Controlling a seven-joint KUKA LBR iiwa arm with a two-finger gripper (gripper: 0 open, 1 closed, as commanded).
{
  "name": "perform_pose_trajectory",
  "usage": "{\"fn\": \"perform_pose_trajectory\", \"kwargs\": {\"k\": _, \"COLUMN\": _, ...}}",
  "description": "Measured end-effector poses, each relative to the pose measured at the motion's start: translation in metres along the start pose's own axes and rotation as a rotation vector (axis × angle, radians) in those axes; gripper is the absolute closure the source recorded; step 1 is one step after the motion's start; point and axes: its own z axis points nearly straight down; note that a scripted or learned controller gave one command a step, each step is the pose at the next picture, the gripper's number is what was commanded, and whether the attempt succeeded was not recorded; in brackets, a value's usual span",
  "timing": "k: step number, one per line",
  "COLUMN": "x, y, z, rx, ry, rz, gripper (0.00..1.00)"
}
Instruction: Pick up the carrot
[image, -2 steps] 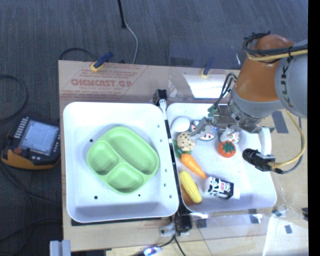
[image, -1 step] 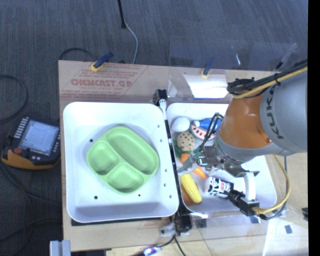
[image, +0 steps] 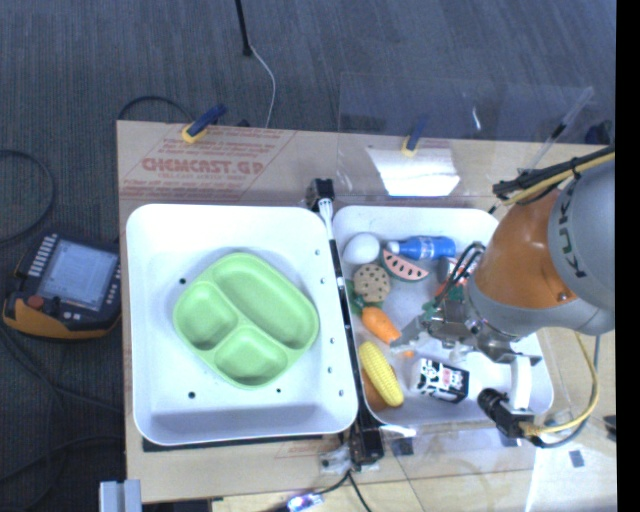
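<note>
Carpeted floor around a bench with two white bins; lying loose in the right bin (image: 440, 212) between cookie (image: 371, 283) and corn (image: 381, 373), carrot (image: 379, 323) just beside the gripper (image: 425, 330), probably lowered there for a grasp; spread or closed, impossible to tell.

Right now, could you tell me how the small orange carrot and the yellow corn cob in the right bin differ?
The small orange carrot is shorter and smooth-looking; the yellow corn cob is longer, thicker and bumpy. The carrot lies nearer the bin's middle, close to the gripper; the corn cob lies nearer the bin's front edge. Both lie flat at a similar slant, along the left side of the shallow white right bin.
</note>
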Motion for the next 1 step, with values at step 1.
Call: {"fn": "perform_pose_trajectory", "kwargs": {"k": 1, "x": 0.0012, "y": 0.0285, "z": 0.0444, "rx": -0.006, "ry": 0.006, "rz": 0.226, "gripper": 0.00}}
